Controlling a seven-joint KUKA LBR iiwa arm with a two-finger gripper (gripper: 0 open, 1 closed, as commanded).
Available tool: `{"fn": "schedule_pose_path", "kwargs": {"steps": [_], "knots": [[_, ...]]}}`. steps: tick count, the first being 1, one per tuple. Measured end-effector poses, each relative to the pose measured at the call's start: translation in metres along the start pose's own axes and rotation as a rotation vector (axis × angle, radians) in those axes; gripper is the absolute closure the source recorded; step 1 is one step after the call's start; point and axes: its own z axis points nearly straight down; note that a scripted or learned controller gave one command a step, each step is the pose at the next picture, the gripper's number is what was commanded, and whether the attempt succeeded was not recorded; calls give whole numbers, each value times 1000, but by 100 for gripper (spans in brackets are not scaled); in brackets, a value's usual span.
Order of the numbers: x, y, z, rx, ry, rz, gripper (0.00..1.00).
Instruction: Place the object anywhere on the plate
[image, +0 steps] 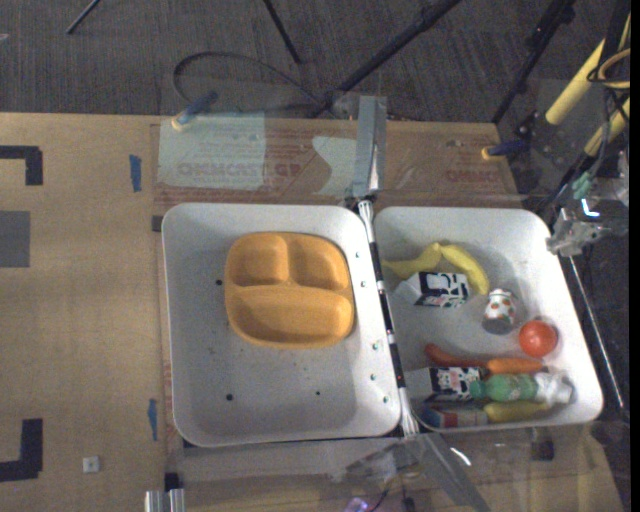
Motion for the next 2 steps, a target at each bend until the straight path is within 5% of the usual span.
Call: {"fn": "schedule_pose_path", "kwargs": {"steps": [1, 2], "knots": [[20, 70, -11, -7, 0, 0, 100], [11, 71, -43, -11, -3, -353, 100]]}}
